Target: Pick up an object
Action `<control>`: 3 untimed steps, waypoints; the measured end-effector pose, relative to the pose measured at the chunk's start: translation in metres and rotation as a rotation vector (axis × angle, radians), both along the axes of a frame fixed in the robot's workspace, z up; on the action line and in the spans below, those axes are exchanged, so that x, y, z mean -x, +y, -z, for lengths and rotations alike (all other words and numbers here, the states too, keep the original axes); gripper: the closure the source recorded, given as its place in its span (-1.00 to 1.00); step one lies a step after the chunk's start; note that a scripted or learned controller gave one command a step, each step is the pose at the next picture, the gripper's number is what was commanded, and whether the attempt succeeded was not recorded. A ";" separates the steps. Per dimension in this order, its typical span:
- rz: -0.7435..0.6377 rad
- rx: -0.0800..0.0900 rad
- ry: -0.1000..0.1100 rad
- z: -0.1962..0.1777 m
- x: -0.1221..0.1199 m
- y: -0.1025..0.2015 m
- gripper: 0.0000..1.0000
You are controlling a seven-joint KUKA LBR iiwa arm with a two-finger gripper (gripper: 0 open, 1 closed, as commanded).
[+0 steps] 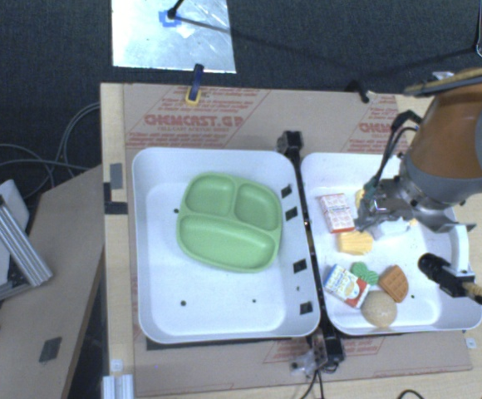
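I see the tool (371, 212) just above the yellow block (356, 243), grip state unclear; open floor lies toward the right bin's (341, 166) far rim.

Bright, even overhead light; white bins (224, 327) nearly overexposed, foil sheet (172, 23) glaring, image slightly soft.
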State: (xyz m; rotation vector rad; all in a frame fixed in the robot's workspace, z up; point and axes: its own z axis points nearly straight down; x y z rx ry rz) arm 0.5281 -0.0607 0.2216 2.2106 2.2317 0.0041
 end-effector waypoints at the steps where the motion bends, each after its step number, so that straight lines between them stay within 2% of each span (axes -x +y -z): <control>1: 0.001 0.001 0.000 -0.007 -0.009 0.045 1.00; 2: 0.002 0.001 -0.001 0.002 -0.029 0.088 1.00; 3: 0.001 0.000 -0.001 -0.010 -0.044 0.134 1.00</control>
